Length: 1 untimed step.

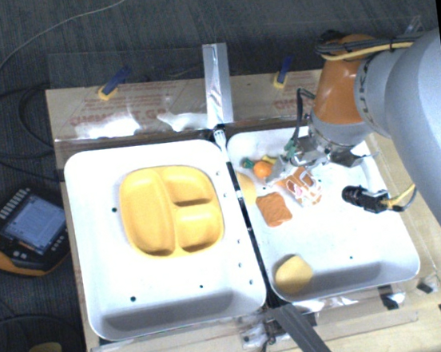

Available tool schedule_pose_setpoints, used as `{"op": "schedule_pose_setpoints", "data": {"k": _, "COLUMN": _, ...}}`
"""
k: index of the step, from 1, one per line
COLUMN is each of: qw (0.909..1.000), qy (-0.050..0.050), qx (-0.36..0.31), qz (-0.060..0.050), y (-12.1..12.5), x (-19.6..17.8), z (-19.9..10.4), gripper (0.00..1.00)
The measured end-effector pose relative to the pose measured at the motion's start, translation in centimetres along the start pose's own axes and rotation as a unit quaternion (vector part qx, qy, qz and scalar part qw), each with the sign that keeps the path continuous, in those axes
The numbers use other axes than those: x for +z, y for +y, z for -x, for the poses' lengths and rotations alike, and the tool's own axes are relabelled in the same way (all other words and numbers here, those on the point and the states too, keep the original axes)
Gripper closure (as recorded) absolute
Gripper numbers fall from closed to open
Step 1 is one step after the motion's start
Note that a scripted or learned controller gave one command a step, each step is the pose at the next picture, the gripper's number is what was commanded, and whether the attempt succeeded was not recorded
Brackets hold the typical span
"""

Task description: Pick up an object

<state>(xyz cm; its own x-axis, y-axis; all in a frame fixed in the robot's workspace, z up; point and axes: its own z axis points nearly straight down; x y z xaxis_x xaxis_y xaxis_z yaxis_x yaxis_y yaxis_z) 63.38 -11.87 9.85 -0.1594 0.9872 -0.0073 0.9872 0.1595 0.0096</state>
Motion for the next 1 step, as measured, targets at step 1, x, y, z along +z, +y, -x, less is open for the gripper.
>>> {"op": "schedule_pose_setpoints", "data": {"k": 1, "qw": 0.9998, "qy": 0.002, "qx": 0.02, "qz": -0.006, "y": -2.85, "x": -15.07, "z": -3.51, "gripper": 1.0}}
